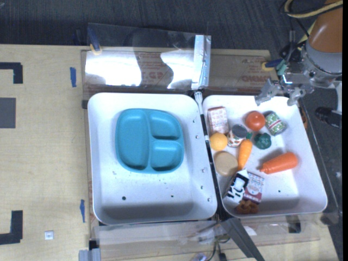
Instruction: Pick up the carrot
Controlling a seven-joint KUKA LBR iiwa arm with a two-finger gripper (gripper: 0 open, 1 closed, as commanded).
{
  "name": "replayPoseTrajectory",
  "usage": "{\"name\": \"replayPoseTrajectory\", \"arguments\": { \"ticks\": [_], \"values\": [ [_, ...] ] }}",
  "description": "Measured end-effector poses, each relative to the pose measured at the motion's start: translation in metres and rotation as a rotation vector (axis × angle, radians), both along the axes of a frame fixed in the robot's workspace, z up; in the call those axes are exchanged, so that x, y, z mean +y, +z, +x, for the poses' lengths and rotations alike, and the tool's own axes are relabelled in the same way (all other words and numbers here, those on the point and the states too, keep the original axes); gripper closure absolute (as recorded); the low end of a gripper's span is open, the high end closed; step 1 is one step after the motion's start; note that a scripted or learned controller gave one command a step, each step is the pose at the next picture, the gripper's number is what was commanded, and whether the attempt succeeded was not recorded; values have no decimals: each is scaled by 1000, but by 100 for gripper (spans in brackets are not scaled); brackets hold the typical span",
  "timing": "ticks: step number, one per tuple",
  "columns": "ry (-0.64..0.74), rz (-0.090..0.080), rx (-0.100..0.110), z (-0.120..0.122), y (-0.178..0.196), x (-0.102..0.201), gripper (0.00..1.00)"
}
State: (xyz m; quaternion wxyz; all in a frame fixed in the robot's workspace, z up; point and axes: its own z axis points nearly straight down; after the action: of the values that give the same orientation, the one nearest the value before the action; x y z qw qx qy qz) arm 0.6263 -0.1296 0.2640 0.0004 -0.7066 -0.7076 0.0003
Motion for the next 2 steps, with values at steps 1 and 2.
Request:
{"name": "replayPoseTrajectory", "arguments": {
  "ticks": [1, 2],
  "values": [
    [109, 1, 6, -61, -99, -21, 0],
    [149, 2, 1, -59, -91, 27, 0]
  ]
}}
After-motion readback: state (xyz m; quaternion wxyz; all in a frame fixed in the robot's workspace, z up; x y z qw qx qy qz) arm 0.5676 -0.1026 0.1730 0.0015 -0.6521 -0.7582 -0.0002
